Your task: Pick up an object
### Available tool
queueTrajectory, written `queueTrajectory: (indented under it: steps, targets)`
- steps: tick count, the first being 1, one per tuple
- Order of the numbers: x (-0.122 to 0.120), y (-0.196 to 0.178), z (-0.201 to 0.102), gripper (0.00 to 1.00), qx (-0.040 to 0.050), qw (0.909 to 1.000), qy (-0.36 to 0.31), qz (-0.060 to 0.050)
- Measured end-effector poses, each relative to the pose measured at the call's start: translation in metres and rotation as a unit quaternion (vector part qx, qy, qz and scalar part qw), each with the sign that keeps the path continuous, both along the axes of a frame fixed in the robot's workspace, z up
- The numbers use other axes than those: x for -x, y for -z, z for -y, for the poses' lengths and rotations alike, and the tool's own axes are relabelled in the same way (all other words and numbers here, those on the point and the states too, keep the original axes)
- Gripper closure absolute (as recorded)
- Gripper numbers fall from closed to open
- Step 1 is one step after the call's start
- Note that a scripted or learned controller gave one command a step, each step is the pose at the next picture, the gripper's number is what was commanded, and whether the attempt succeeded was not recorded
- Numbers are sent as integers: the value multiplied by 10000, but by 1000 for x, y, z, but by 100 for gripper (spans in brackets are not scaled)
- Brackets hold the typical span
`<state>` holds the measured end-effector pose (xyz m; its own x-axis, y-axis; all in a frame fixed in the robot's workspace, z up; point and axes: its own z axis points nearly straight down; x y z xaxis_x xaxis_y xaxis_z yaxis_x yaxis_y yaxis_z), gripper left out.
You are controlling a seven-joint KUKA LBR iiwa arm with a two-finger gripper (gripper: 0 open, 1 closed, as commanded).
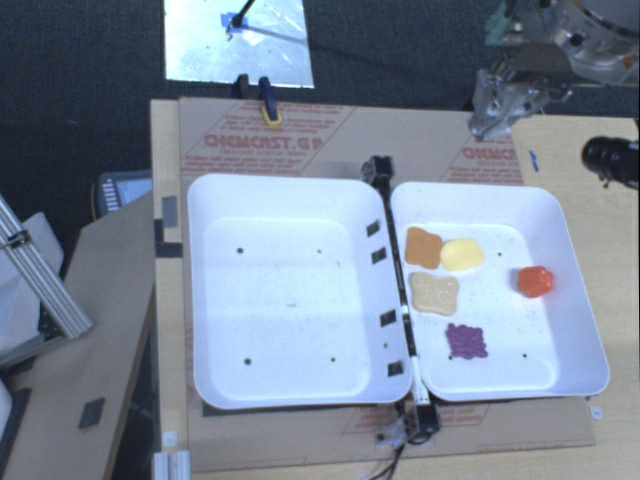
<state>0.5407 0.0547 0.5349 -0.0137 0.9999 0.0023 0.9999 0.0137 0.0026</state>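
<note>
Hanging above table's far edge, fingers (492, 116) sit beyond right bin (575, 268); cannot tell how far apart, nothing seen between them. Right bin holds orange piece (424, 248) touching yellow piece (462, 255), tan slice (435, 293) just below, purple cluster (466, 341) nearer front rim, red tomato (535, 281) apart toward right wall. Bare floor along back and front-right rims. Left bin (200, 298) alongside.

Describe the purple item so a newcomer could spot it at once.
Look in the right bin of the two white bins. Four items cluster near its left wall; the purple item is the one nearest the camera, just below the beige slice. It alone is purple, with a bumpy, grape-like outline.
</note>
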Motion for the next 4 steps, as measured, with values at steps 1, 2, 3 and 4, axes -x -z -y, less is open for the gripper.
queueTrajectory:
  steps: [1, 2, 3, 4]
  targets:
    - [5, 141, -88, 100, 13, 10000, 4, -80]
    - [38, 74, -56, 100, 1, 10000, 72, 26]
    - [32, 69, -116, 100, -2, 10000, 22, 5]
    - [31, -4, -121, 100, -8, 10000, 39, 33]
